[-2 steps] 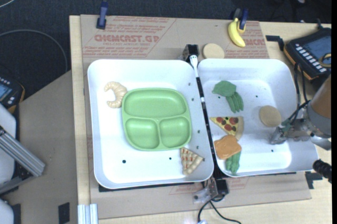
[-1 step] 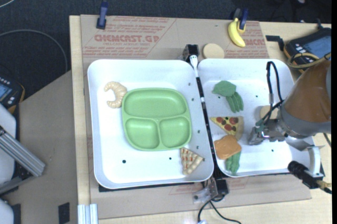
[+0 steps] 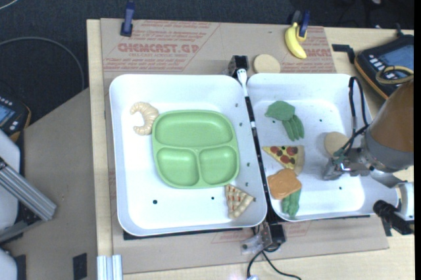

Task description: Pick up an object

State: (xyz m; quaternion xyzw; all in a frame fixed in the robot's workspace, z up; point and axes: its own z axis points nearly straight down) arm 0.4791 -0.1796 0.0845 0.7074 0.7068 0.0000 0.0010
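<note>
While the end effector [image 3: 333, 169] hangs low in the right bin [image 3: 329, 85], a tan disc [image 3: 334, 141] sits just at its 12 o'clock. Whether its fingers are apart or together, I cannot tell.

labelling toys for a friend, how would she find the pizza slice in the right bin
Go to the right white bin, then its left side by the divider. The pizza slice lies below the green leafy toy and above the orange toast: a yellow wedge with red dots.
</note>
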